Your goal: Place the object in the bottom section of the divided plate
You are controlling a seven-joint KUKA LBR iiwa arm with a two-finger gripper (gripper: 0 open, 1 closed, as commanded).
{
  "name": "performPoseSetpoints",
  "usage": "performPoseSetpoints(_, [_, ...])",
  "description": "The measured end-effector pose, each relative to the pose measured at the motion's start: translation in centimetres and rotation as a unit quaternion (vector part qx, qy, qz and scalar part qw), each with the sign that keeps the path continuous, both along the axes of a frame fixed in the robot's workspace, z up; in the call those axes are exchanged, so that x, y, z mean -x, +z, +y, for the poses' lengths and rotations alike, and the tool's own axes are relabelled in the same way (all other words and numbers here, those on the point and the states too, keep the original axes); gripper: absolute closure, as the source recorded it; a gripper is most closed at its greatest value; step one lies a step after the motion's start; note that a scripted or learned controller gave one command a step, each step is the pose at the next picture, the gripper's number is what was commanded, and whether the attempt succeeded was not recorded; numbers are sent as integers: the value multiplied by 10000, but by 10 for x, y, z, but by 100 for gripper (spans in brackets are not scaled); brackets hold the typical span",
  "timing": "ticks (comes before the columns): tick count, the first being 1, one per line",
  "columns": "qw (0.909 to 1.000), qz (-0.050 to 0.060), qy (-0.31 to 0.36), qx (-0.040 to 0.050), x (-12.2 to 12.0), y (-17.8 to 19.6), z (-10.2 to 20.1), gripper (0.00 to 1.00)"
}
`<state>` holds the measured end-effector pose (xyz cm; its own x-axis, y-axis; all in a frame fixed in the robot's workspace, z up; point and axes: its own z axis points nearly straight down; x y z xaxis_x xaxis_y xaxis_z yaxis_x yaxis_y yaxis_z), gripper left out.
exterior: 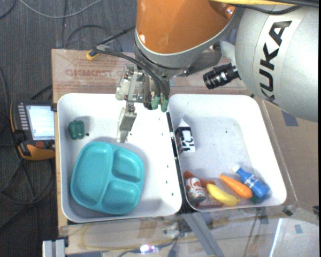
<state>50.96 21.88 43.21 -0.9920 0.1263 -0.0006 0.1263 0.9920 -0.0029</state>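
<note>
We've got the gripper [126, 126] hanging over the left bin [65, 107], just above the upper rim of the teal divided plate [108, 178]. We can't tell whether the jaws are open or closed, and we see nothing between them.

The task doesn't name the object. Nearest loose candidate is the small green object [76, 128], lying in the left bin's upper-left corner, to the view's left of the gripper at about the same height, near but apart. It's compact, with no clear long axis.

The plate's bottom section sits toward the view's lower edge, below the gripper.

The other items lie in the right bin [267, 123], well apart.
</note>
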Motion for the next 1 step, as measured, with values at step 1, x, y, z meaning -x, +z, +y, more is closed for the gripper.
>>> performPoseSetpoints(1, [9997,20,231,6,23,-119,-41,0])
